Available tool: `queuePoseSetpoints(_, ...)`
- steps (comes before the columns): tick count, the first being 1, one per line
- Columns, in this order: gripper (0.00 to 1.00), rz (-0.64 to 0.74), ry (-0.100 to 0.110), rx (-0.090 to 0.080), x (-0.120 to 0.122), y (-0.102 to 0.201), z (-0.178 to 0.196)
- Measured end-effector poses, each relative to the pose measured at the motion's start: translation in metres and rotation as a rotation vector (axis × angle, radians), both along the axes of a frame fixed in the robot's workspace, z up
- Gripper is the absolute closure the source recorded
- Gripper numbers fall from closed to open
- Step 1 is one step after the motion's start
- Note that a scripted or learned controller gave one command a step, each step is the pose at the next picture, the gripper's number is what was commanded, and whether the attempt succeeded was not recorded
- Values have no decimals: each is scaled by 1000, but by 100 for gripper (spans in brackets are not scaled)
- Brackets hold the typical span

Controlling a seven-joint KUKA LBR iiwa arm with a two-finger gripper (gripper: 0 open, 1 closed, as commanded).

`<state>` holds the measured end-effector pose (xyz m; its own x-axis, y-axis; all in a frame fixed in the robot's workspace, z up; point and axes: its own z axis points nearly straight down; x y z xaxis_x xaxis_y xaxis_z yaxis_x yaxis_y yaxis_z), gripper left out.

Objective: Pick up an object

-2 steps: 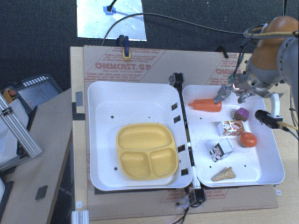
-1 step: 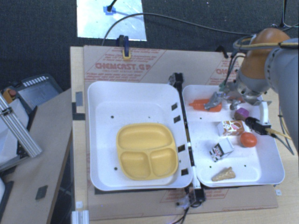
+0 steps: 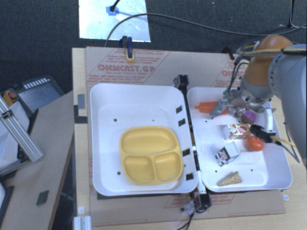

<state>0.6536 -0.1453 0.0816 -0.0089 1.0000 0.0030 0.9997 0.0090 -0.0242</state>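
Observation:
My gripper [image 3: 221,107] is low over the back of the right bin [image 3: 283,174], hanging from the grey arm with its orange band [image 3: 266,56]. It sits right at the near end of an orange carrot-shaped piece [image 3: 205,106]; whether it touches that piece is unclear. Just to its right lies a small purple object [image 3: 248,115]. Nearer the front of this bin are a small printed carton [image 3: 235,131], a red tomato [image 3: 255,143], a black-and-white little box [image 3: 227,153] and a tan wedge [image 3: 230,178].
A yellow divided plate [image 3: 151,155] rests in the left bin [image 3: 108,109]. A black divider with clips [image 3: 188,128] runs between the bins. Cables [image 3: 268,138] trail from the wrist over the right bin's right side.

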Motion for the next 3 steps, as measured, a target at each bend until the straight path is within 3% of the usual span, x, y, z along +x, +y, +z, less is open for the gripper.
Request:
queuePoseSetpoints(1,100,-1,12,1,-2,-1,9)
queuePoseSetpoints(2,100,-8,-25,-3,-3,-3,51)
queuePoseSetpoints(3,100,-8,-27,-3,-9,-1,96)
